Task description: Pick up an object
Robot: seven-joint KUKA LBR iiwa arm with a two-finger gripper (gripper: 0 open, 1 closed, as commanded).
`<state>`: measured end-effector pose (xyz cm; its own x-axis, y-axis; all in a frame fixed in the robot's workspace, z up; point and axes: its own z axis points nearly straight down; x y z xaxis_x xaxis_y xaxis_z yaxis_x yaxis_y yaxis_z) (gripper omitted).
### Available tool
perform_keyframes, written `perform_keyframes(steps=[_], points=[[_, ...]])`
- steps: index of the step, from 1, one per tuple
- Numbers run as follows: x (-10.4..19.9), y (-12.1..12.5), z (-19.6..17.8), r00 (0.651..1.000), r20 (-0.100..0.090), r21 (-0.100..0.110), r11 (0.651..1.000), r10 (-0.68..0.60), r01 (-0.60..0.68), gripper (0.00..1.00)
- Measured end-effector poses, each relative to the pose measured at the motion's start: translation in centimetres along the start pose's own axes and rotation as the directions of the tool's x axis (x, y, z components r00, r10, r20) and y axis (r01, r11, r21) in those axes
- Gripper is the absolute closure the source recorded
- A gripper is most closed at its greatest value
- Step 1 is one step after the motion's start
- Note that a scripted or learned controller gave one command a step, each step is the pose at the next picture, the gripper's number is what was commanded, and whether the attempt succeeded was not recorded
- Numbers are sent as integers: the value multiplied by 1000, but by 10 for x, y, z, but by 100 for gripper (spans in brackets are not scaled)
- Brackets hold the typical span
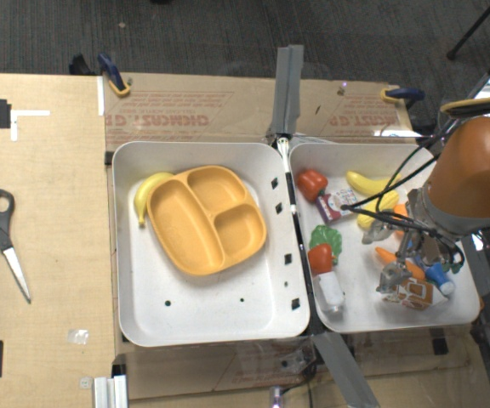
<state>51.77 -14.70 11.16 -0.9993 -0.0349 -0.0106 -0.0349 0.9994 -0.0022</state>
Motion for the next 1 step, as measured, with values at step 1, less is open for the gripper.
perform_keyframes(steps=[1], points=[[-80,-11,16,974,-4,-1,974,226,-226,0]])
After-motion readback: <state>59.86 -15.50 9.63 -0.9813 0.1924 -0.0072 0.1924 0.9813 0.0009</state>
